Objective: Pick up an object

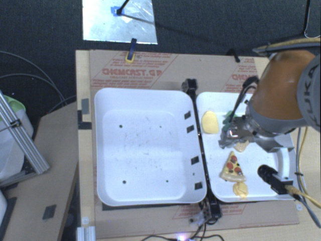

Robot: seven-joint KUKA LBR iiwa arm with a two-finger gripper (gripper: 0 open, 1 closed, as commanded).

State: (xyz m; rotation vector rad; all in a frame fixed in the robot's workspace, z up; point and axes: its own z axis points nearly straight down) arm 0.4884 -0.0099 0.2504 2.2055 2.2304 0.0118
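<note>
Two shallow white bins sit side by side on the bench: the left bin (145,149) has only a bare, speckled floor, while the right bin (261,187) holds the loose items. Going rightward, one pale yellow rounded object (210,122) lies near the right bin's far left corner, one pizza slice toy (232,167) lies nearer the front, and one small yellow piece (241,189) sits just beyond the slice's near end. One gripper (229,137) hangs low over this bin, between the yellow rounded object on its left and the pizza slice just near of it. A tan scrap (242,145) peeks beside it. How far its jaws stand apart cannot be told.
</note>
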